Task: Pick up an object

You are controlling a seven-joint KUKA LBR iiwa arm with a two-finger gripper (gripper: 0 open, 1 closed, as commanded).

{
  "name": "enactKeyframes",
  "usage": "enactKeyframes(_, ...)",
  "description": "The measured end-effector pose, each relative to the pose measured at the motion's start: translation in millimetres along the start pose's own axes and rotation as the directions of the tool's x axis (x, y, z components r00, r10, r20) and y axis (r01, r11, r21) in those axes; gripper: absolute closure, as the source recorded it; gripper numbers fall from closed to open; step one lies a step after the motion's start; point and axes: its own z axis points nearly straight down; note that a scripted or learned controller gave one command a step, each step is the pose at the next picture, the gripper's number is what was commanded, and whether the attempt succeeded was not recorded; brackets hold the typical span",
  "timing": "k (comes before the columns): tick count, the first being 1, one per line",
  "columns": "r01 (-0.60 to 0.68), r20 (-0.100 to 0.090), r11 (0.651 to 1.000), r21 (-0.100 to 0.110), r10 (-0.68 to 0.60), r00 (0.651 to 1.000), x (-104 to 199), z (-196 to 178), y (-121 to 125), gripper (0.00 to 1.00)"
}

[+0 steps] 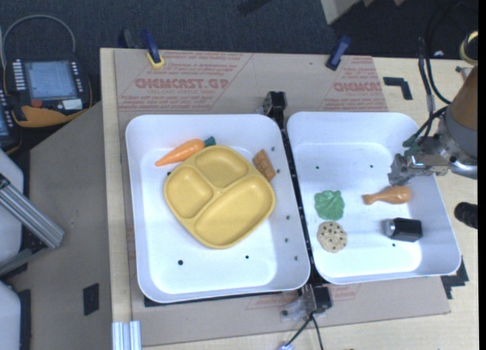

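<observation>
My gripper hangs over the right part of the right bin, coming in from the right edge. Just below it lies a tan chicken drumstick, apart from the fingers as far as I can see. A dark grey block rests below the drumstick. Further left in the same bin sit a green leafy piece and a speckled cookie. The gripper's own body hides how the fingers stand.
The left bin holds a yellow divided plate, an orange carrot at its upper left and a small brown piece at its upper right. A black divider clip sits between the bins. Cables run along the right side.
</observation>
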Motion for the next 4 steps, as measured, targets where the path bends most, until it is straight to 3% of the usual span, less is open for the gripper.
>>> enactKeyframes(1, 0.0, -0.001, 1.0, 0.005, 0.0, 1.0, 0.0, -6.5, 0.8, 1.0)
enactKeyframes(2, 0.004, -0.006, 1.0, 0.01, -0.004, 1.0, 56.9, -1.2, -2.0, 1.0)
enactKeyframes(4, 0.005, -0.004, 1.0, 0.007, -0.005, 1.0, 171.3, -3.8, 18.4, 1.0)
